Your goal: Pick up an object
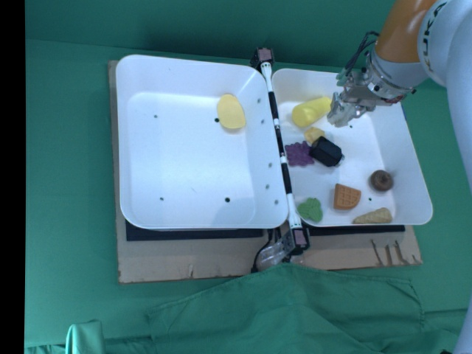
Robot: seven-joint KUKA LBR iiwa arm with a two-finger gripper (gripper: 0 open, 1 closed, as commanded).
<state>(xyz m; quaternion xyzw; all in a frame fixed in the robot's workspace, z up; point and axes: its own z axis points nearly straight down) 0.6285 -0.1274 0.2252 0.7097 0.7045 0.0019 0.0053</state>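
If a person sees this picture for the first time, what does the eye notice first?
The grey arm with its orange band comes in from the upper right, its gripper over the right bin beside a yellow piece. That bin carries a cluster of small colourful toys, while the left bin holds one yellow piece.

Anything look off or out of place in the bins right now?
One thing: a yellow piece lies alone in the left bin, while everything else sits in the right bin. Nothing looks spilled or broken.

Gripper (341, 116) over right bin (402, 142), just beside yellow piece (310, 111); left bin (177, 161) holds yellow disc (231, 112).
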